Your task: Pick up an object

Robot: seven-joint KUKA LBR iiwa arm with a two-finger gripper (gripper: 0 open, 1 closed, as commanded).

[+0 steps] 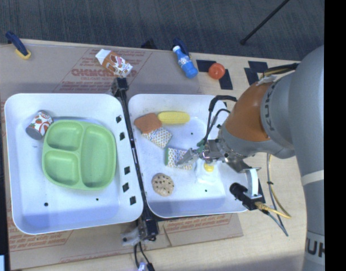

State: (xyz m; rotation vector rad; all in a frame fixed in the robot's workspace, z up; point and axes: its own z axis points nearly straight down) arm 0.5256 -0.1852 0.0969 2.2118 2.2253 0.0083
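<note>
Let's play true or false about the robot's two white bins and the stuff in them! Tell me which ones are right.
1. The green plate lies in the left bin. True.
2. The cookie sits on the green plate. False: it lies in the right bin.
3. The corn cob lies in the right bin. True.
4. The blue bottle is inside a bin. False: it lies on the bench behind the bins.
5. The gripper is over the left bin. False: it is over the right bin.
</note>
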